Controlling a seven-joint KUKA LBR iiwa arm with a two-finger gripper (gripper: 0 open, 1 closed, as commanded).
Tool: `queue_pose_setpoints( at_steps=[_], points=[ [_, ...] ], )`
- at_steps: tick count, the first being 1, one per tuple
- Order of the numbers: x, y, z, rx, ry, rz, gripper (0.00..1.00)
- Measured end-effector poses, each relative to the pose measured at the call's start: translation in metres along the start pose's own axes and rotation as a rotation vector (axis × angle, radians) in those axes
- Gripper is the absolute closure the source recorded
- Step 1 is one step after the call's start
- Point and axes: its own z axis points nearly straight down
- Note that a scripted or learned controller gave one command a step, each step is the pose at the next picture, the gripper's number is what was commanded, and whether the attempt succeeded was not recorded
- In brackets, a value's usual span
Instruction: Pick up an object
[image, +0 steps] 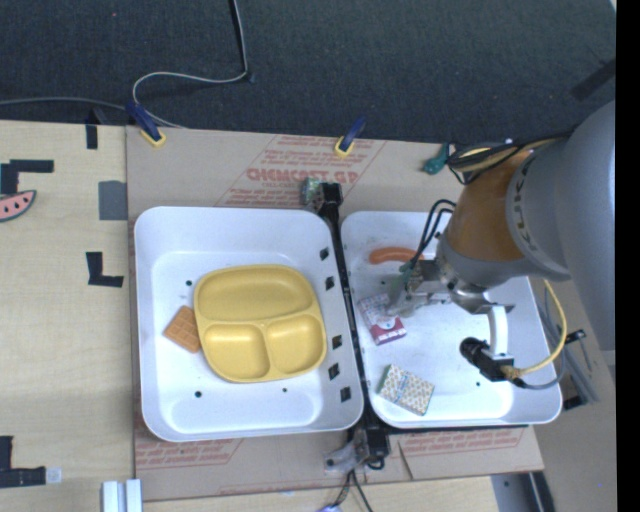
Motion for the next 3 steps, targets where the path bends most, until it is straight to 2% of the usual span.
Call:
queue_pose_setpoints(
  at_steps=[1, 2, 3],
  points=[
    [0.0, -0.001, 0.002, 0.005, 0.001, 0.0, 0.0],
    [0.001, -0.001, -0.009, 0.004, 0.003, -0.001, 1.0],
    [0.001, -0.001, -0.008, 0.004, 0.003, -0.001, 0.0]
  ],
)
